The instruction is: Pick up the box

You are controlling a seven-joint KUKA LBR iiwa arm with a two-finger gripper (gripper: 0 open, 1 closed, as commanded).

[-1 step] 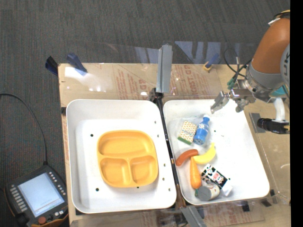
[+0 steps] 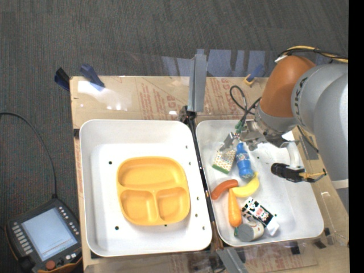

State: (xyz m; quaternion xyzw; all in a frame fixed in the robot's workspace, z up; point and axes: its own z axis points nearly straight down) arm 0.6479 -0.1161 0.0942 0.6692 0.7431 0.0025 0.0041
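Note:
A small green and white box (image 2: 223, 161) lies tilted in the right bin (image 2: 296, 209), near its left wall. My gripper (image 2: 232, 143) hangs right over the box's far end, at or just above its top edge. I cannot tell whether it touches the box. A blue bottle (image 2: 244, 162) lies right beside the box on its right. A black and white patterned carton (image 2: 259, 211) rests near the bin's front.
In the right bin a banana (image 2: 248, 187), a red sausage (image 2: 223, 188), a carrot (image 2: 234, 209) and a grey can (image 2: 247, 232) crowd the front left. The left bin (image 2: 96, 147) holds a yellow divided plate (image 2: 152, 189). A teach pendant (image 2: 42, 235) sits at the lower left.

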